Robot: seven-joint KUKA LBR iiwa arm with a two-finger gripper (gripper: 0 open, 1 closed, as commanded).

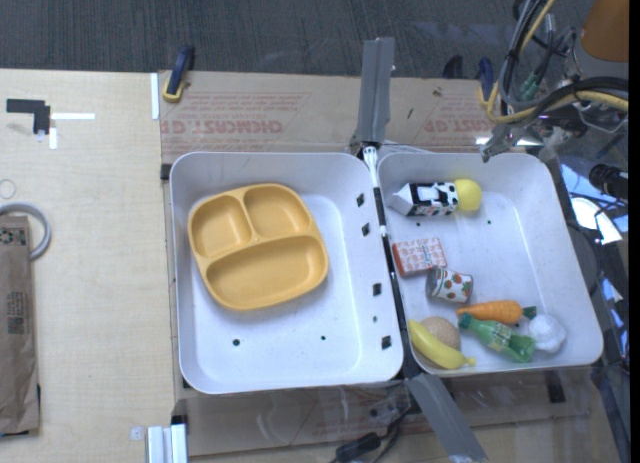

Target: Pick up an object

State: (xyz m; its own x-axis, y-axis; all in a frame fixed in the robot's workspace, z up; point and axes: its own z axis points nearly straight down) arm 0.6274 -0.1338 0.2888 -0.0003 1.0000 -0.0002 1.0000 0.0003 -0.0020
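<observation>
Claw [497,143], grip state unreadable, hovers at the right bin's [560,201] far rim, beyond the milk carton [425,199] and lemon [467,194].

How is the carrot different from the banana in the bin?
The carrot is orange with a green end; the banana is yellow all over. The carrot looks straight, while the banana curves. The carrot lies nearly level across the picture; the banana slants down toward the bin's front edge. Both lie flat in the right bin, close together near the green bottle.
</observation>
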